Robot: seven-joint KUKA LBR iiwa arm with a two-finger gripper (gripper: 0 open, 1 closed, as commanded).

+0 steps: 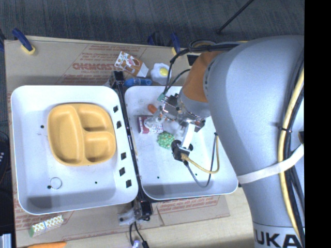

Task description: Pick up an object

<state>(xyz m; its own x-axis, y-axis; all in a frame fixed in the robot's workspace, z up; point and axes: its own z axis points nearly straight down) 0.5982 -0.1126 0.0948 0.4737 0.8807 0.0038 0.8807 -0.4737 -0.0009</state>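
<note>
two shallow white bins lie side by side on a sheet of printed cardboard (77, 66). nearest the lower edge, on the cardboard in front of the left bin, lies one small packet (46, 225) with a dotted pattern. the left bin (26, 154) holds one yellow tray (81, 133) with three compartments, lying flat near its middle. the right bin (170, 185) holds three small things close together in its far half: one green knobbly object (164, 140), one red-and-white wrapper (146, 124) just left of it, and one small orange piece (151, 108) beyond the wrapper. the grey arm (253, 112) comes in from the right, and its gripper (170, 119) hangs low over this cluster, just above the green object and beside the wrapper; whether its fingers are spread or closed cannot be told, nor whether it touches anything. beyond the bins, on the cardboard, lie one patterned carton (126, 62), one blue object (137, 81) and one white-and-yellow object (161, 71). one blue clamp (23, 40) grips the far left corner.
</note>
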